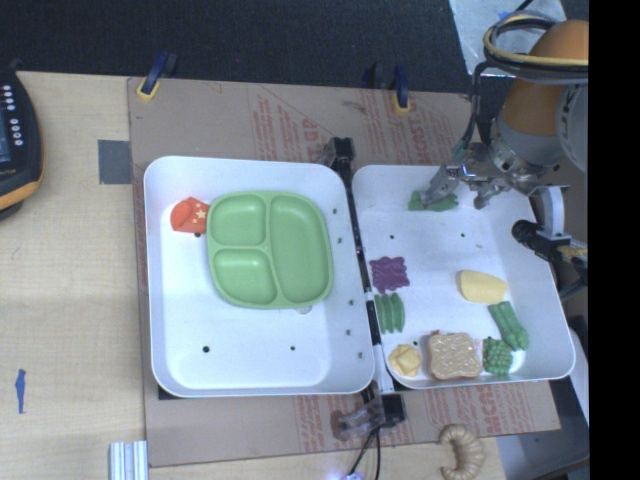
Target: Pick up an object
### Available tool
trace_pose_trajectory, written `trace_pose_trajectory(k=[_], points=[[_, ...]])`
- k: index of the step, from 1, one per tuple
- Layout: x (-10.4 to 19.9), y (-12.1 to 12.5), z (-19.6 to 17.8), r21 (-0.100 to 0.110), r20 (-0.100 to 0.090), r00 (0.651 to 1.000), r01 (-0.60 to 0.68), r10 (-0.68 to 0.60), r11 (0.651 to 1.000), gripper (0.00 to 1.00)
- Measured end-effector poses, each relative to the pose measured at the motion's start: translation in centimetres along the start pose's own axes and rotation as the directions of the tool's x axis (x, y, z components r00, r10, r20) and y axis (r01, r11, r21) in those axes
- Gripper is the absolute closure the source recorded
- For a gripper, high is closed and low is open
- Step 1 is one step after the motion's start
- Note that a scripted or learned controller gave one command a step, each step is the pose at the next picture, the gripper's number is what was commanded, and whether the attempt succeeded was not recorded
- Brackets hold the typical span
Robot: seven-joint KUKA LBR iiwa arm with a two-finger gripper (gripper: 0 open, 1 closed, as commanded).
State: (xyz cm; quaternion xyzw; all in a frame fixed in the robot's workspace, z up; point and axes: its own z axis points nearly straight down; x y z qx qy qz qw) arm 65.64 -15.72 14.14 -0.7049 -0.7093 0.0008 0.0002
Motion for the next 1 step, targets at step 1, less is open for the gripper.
trace_pose_trajectory(k=[1], points=[[2.70, -12.79, 2.46, 0.017, -0.005, 1.000, -0.003, 0.003, 1.000, 0.00]])
